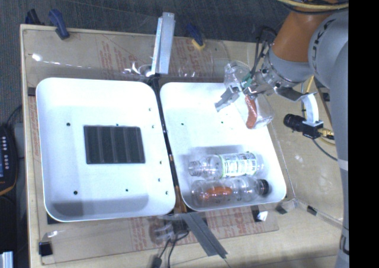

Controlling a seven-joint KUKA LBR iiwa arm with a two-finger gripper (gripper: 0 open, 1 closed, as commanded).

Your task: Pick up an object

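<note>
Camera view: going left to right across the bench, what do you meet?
Left bin with dark ridged pad → divider between the bins → right bin with two clear plastic bottles → gripper → orange band on the arm.

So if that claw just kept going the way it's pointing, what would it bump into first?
Probably the bare white floor of the right-hand bin. The gripper points down and leftward, well short of the two clear plastic bottles; depth is hard to judge.
</note>
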